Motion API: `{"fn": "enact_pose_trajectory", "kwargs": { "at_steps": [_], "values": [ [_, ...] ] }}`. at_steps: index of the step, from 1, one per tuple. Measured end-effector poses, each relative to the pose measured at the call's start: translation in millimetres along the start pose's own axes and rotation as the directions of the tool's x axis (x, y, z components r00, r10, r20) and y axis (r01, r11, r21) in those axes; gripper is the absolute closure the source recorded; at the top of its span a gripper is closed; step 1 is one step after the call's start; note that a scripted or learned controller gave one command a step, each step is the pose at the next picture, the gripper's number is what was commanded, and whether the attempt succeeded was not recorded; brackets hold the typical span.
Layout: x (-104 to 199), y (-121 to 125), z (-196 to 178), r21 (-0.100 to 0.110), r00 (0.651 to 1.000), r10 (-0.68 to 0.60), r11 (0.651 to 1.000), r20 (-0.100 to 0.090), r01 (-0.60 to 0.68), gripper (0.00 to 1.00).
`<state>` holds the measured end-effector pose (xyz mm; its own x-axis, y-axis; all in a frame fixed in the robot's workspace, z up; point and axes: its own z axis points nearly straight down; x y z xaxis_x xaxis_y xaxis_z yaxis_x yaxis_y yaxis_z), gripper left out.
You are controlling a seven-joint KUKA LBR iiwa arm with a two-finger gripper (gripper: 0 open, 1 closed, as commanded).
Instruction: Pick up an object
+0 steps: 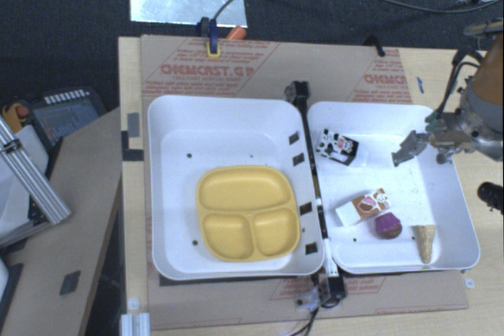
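1. Brown board under the two bins: red print along its far edge read "CHEMCAST G P" left of centre.
2. Same board, far right corner: a second red print of the same kind, set at a slant and partly hidden; letters not legible.
3. Small box in the right bin: coloured label on its face, wording too small to read.
4. Black-and-white packet in the right bin: pattern only, no legible text.

A robotics lab (cabled bench, white bins).
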<state>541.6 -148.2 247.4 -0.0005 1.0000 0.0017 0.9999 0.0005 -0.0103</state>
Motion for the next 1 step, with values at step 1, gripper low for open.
{"fn": "enact_pose_trajectory", "kwargs": {
  "at_steps": [1],
  "values": [
    [0.4,2.2,-6.3,-0.011,1.000,-0.003,1.000,0.002,0.003,0.00]
  ]
}}
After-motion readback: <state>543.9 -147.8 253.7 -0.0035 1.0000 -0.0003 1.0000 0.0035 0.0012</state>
